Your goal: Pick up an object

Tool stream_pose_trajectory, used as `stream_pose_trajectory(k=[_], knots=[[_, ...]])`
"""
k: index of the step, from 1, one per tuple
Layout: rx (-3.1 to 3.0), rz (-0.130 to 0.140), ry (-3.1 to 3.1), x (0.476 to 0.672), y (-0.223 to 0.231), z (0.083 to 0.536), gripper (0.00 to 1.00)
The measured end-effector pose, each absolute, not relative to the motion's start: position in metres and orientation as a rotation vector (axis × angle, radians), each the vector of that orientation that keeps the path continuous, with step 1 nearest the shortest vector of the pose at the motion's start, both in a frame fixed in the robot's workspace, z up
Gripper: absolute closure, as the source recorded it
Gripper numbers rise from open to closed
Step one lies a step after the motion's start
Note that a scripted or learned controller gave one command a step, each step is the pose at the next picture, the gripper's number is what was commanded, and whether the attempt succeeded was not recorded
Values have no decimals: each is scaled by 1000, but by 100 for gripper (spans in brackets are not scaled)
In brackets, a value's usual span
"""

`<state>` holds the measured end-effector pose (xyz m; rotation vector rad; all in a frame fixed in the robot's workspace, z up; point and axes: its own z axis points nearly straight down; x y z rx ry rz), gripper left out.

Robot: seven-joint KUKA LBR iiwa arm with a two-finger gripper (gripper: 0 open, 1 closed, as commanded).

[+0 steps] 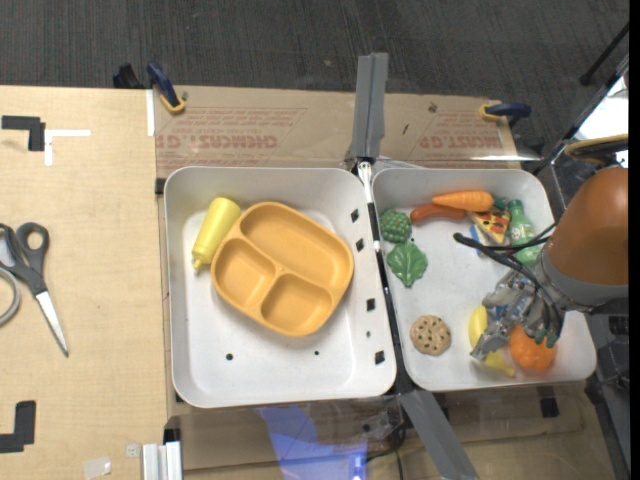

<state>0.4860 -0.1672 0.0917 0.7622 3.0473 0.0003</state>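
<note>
counting 2 bins (185,298): 1 tray (280,266), 1 cookie (431,335), gripper (497,336) nr orange (532,354).

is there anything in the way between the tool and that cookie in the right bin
Nothing visible does. The tool sits low by the yellow piece and orange fruit; bare bin floor separates it from the cookie.

Small orange fruit (533,353) and yellow piece (480,326) — near corner of right bin (455,377), beside a cookie (431,335).

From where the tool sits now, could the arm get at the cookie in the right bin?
Probably yes. The cookie lies flat and apart from its neighbours in the right bin, open from above, just left of the tool.
</note>
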Motion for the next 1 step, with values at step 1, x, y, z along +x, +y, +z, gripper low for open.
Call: stream_pose_trajectory(k=[1], knots=[[765,2,3044,487,-167,101,100]])
